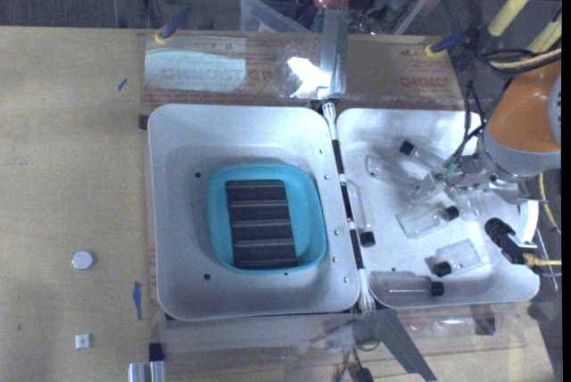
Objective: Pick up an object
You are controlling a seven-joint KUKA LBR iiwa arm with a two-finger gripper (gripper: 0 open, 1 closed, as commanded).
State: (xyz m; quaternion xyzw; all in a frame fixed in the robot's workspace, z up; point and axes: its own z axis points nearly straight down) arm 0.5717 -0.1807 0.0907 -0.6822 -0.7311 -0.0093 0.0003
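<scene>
Clear vials with black caps [428,215] lie scattered across the right bin [393,126], within the arm's reach from 3 o'clock. The gripper [459,179] hangs above them; whether its fingers are open is unclear. At 9 o'clock, the left bin [178,139] cradles a blue tray [308,220].

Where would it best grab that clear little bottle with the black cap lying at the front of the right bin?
Probably from above, across the clear body of the bottle, left of its black cap. It lies flat, long and narrow along the bin's front wall.
</scene>
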